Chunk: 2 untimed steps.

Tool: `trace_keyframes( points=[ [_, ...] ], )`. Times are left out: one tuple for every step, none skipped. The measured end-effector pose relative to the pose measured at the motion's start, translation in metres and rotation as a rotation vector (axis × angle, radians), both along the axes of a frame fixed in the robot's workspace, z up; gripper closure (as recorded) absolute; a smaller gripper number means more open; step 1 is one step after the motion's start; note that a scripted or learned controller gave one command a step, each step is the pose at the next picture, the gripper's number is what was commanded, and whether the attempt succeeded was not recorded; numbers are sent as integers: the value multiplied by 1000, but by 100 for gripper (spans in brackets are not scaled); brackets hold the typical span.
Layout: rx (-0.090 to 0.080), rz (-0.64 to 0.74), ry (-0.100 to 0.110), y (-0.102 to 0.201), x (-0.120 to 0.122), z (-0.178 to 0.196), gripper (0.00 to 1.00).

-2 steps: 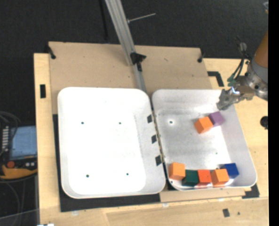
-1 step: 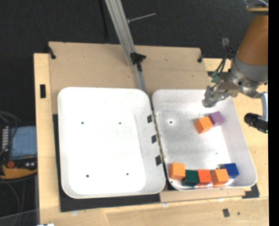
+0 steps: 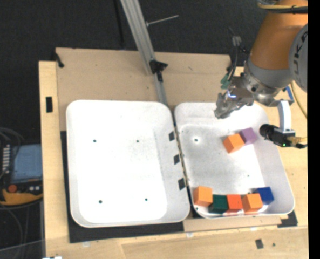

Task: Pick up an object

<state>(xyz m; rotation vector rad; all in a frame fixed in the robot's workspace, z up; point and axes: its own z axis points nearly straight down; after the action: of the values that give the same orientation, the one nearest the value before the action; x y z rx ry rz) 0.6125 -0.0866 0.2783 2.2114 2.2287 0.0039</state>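
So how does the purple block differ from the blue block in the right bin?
The purple block is pale violet; the blue block is deep blue. The purple one sits mid-bin touching an orange block, near the gripper; the blue one sits at the end of the row along the near wall. Both are small cubes of similar size, resting in the right bin.

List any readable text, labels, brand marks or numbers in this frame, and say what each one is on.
No text reads in full.
"K": a partial dark letter on the arm's grey casing, cut off at the frame edge.
Blocks, both white bins and the pendant-like device at left carry no legible markings.
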Motion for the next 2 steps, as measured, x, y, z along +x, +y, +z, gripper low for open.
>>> trace_keyframes(
  points=[
    [-1, -2, 3, 50, 1, -10, 100],
    [-1, -2, 2, 102, 17, -26, 100]
  ],
)
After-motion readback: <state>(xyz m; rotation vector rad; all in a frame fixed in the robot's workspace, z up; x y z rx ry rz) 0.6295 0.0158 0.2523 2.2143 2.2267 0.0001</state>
